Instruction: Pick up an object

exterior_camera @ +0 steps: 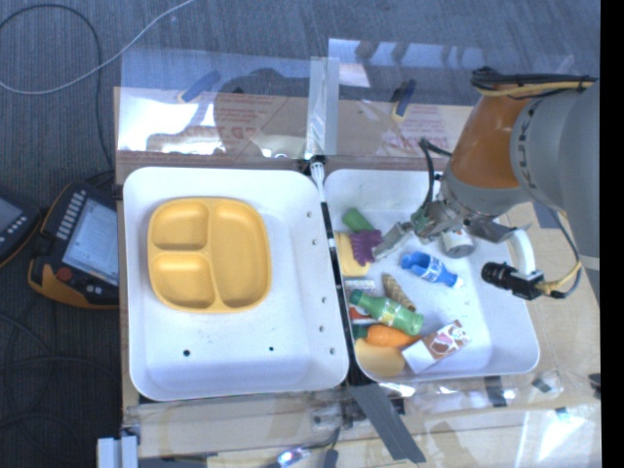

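Looking down from the camera view, I see the gripper point(395, 237) low over the right bin point(507, 344), its fingers point(386, 243) spread and released, gripping nothing. The purple object point(362, 249) is the likely target: it lies just beside the fingertips at about nine o'clock, against the bin's left wall, with a green piece point(357, 220) at its twelve o'clock. The blue bottle point(429, 268) lies near at four o'clock from the fingers, its long axis running ten to four. I judge a short reach towards nine o'clock is what the grasp turns on. The yellow tray point(209, 253) sits in the left bin point(224, 369), well apart.
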